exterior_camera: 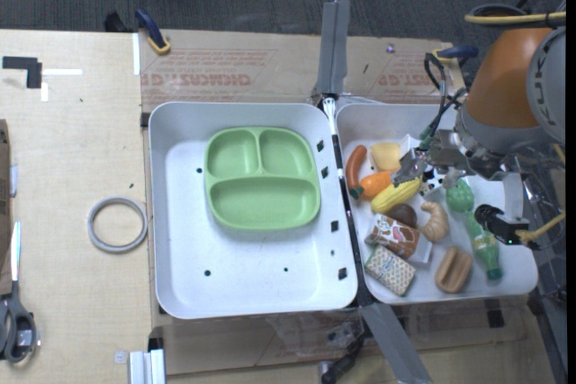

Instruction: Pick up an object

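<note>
Apparently I've got gripper point(417, 168) low over crowded right white bin point(517, 283); yellow plastic banana point(397, 193) just below fingers; finger spread: cannot tell.

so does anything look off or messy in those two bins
Nothing spilled or damaged. The green divided plastic plate sits slightly askew in the left white bin. In the right white bin, toy foods are jumbled together, the yellow banana lying against its neighbours.

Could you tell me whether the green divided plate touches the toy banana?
Apart. The camera view shows the green plate in the left bin, the banana in the right.
</note>
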Robot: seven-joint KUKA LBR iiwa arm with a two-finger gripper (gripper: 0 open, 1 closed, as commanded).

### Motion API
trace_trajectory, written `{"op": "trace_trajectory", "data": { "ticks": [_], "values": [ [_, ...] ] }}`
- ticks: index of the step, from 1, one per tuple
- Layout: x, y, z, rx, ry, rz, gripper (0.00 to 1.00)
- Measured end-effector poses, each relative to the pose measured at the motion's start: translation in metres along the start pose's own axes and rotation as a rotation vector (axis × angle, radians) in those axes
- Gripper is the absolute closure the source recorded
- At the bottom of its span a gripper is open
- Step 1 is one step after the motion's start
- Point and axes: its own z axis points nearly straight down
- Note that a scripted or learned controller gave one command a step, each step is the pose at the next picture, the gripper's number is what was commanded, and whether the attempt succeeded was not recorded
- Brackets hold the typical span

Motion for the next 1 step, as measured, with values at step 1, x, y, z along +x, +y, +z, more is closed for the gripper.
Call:
{"op": "trace_trajectory", "data": {
  "ticks": [1],
  "values": [
    [0.0093, 0.0499, 0.0427, -0.034, -0.012, -0.200, 0.00]
  ]
}}
